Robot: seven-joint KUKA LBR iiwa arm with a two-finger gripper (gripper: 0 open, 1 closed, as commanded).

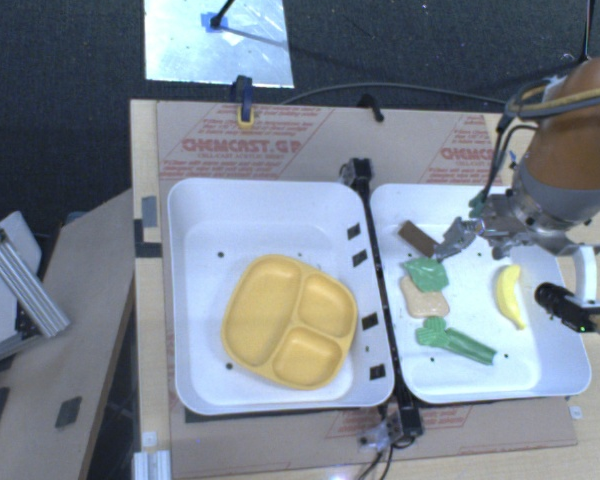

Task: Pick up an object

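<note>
Bins side by side: left bin [195, 228] holds a yellow tray [290, 320]; right bin [555, 378] holds banana [509, 295], green pieces beneath the gripper [450, 245], finger spread unclear.

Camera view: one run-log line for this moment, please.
gripper above right white bin | nearest: brown block, green toy piece | nothing visibly held

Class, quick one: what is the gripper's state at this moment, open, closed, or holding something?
Gripper: cannot be told from this view; it sits over the right bin near the brown block, with nothing visibly held.
</note>
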